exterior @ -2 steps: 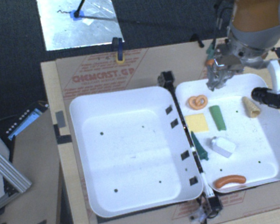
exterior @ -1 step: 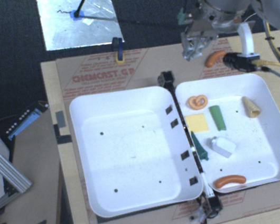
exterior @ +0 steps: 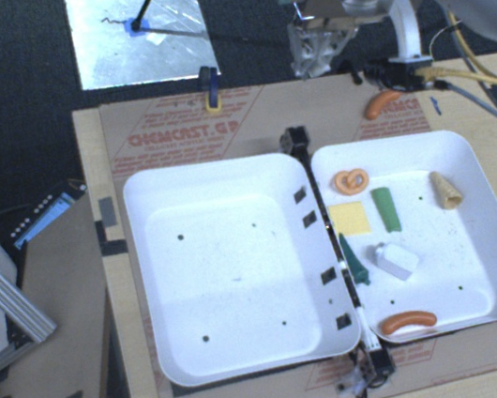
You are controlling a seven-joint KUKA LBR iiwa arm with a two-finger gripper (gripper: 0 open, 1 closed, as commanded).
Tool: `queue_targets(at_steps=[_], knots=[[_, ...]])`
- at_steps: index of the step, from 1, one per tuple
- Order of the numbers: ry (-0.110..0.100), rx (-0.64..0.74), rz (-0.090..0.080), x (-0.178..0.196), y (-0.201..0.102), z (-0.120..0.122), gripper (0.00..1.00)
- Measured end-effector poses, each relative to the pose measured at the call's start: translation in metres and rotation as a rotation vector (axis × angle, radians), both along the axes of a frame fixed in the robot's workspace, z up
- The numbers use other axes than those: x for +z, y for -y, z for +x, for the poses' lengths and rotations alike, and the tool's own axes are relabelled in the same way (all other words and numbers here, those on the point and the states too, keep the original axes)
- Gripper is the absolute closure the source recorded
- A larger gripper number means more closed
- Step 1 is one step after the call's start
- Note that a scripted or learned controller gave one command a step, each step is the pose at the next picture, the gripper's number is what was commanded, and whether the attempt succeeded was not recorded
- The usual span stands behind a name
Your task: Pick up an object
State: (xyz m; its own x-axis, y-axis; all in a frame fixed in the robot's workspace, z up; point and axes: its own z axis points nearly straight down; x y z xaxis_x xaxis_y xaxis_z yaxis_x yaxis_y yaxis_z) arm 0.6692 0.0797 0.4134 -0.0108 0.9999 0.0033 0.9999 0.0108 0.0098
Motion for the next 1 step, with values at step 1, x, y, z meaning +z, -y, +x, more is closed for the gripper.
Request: queue_targets(at_steps=[1], knots=[[0.01,-0.003,0.002,0.1331,-0.0059,-0.0999,1.0]])
